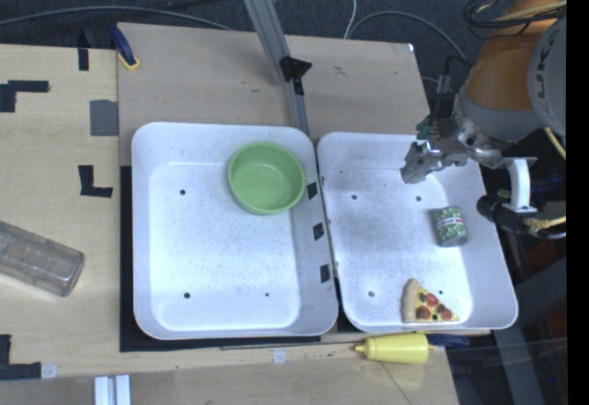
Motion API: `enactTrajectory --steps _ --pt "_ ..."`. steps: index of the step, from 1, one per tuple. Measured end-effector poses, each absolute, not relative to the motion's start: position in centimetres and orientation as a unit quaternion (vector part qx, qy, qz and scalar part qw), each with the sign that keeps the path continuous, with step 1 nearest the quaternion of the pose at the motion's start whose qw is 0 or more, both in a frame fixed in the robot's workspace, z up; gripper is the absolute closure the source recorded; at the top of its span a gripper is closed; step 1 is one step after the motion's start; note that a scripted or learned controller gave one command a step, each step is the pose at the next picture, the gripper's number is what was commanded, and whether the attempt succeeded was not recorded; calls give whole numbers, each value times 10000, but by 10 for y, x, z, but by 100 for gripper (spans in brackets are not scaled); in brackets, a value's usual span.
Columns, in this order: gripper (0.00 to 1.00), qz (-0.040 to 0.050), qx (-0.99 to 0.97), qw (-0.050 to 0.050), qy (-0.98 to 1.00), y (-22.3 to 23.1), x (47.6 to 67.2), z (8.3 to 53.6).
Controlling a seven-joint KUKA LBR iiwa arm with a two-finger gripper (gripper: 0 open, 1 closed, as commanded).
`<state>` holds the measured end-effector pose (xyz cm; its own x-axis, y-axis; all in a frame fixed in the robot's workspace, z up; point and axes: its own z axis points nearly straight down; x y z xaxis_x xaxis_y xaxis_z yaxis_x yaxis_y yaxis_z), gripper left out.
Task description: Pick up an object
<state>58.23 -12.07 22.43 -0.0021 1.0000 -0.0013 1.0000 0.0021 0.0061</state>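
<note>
- I see the gripper [419, 164] hanging over the upper part of the right bin [368, 210], with the grey arm and its orange band [511, 53] reaching in from the right edge.
- I cannot tell from this slanted view whether the claw is spread or closed; nothing visible sits between its tips.
- The small green can [450, 225] lies on the right bin's floor, below and a little to the right of the gripper, apart from it.
- The pizza slice toy [421, 301] rests near the bottom edge of the same bin, well below the can and not touching it.
- The green bowl [267, 178] sits upright in the left bin [184, 247], in its upper right corner, close to the wall shared with the right bin.
- A yellow bottle [398, 348] lies on its side on the bench just outside the right bin's lower rim.
- A clear plastic container [35, 258] lies on the bench at the far left, well apart from both bins.
- A grey metal pole [262, 7] slants down to the gap between the bins' top edges.
</note>
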Motion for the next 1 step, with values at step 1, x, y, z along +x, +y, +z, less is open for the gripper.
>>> enactTrajectory --steps 1 --pt "100 6 7066 9 7076 -120 583 250"
